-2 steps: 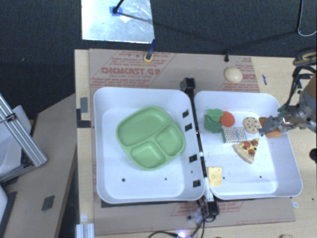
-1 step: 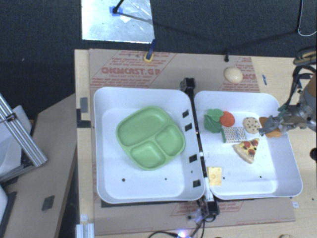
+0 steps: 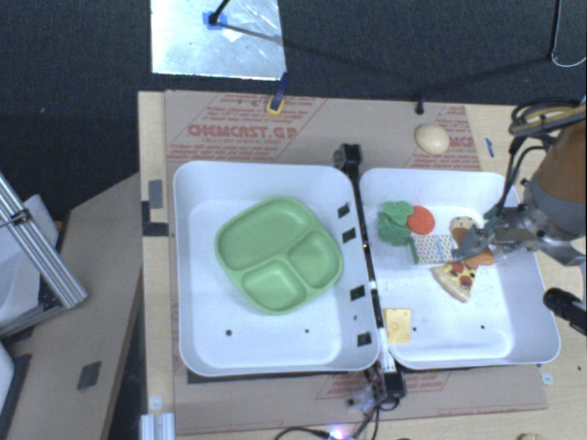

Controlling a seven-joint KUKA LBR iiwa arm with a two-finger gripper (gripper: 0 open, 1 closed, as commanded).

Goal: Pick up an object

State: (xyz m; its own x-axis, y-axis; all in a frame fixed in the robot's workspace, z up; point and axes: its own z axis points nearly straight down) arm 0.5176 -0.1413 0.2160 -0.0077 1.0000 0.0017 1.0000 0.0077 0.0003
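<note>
A: Right side of the frame, the gripper [image 3: 470, 241] is low in the right-hand bin [image 3: 527, 337], sitting over a small cluster of toy food near the bin's middle.

B: What's it going for?

A: My guess is the pizza slice [image 3: 456, 280], the tan wedge with red spots lying flat just below the jaws. There's also a cookie-like piece [image 3: 463, 224] right beside them, so the target is a judgement call.

B: Jaws spread or pinching?

A: Can't tell. They're dark and blurred against the toys, and I see nothing clearly held between them.

B: So which step is this?

A: Looks like the reach-and-descend stage, grasp not yet confirmed. Next it needs to centre on one item, close across its narrow side, then lift straight up.

B: How does the slice lie?

A: Its long axis runs on a diagonal, from upper left to lower right, with what looks like the crust end toward the lower right.

B: Anything crowding it?

A: A speckled square [image 3: 432, 247] just to its left, and a green piece [image 3: 395, 223] with a red one [image 3: 421, 219] touching, further to the upper left. A yellow square [image 3: 397, 324] lies well apart, lower left. The green divided plate [image 3: 279, 254] sits in the left bin [image 3: 197, 337] on the counter [image 3: 156, 273].
</note>
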